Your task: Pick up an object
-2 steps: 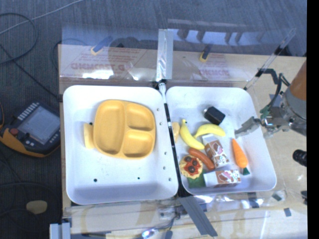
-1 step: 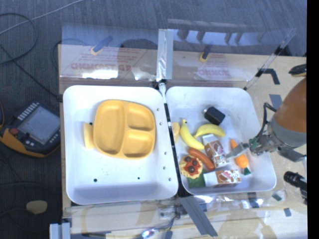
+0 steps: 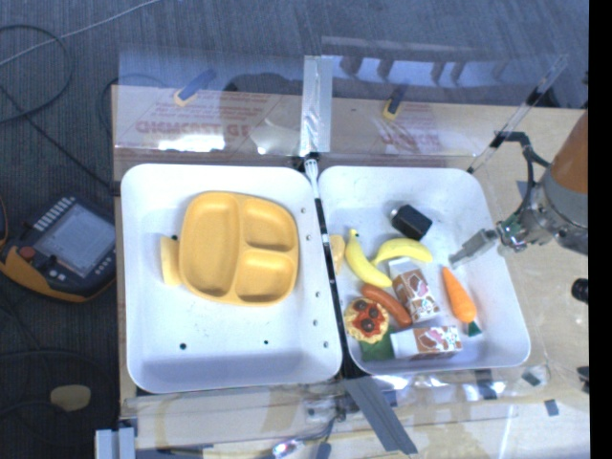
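The food carton (image 3: 438,339) lies nearest us, crowding the carrot (image 3: 460,296). The gripper (image 3: 471,249) hovers nearby, aperture indeterminate; we risk snagging neighbours in this tight cluster.

I am seeing the grey arm's two-finger gripper (image 3: 475,248) hanging over the right rim of the right white bin (image 3: 497,299). In this bin are lying a black block (image 3: 412,221), two yellow bananas (image 3: 382,256), an orange carrot (image 3: 460,296) and small printed cartons (image 3: 417,295). The left white bin (image 3: 153,347) is holding a yellow divided tray (image 3: 238,247).
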Robot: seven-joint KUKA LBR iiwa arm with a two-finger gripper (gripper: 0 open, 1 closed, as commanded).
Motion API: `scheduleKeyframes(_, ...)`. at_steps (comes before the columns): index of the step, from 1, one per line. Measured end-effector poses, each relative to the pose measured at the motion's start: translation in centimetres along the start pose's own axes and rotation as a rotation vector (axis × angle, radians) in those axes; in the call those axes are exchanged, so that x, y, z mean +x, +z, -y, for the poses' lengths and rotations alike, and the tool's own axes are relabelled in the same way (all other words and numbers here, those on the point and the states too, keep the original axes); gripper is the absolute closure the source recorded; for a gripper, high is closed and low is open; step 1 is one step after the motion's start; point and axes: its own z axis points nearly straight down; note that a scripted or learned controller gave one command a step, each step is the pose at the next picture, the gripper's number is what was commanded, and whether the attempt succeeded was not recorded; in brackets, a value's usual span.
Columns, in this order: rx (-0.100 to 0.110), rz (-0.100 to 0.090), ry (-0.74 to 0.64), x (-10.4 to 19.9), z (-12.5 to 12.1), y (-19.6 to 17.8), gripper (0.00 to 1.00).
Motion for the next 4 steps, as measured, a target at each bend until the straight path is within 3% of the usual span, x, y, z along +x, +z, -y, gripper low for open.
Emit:
scheduleKeyframes(1, -0.006, -0.003, -0.044, 0.6, 0.7, 9.6, 0.0)
scheduleKeyframes(2, -0.011, -0.009, 0.078, 0.1, -3.5, 10.7, 0.0)
scheduleKeyframes(3, -0.016, 0.011, -0.206, 1.3, 2.5, 10.7, 0.0)
scheduleKeyframes(4, -0.019, 0.009, -0.207, 1.4, 2.4, 9.8, 1.0)
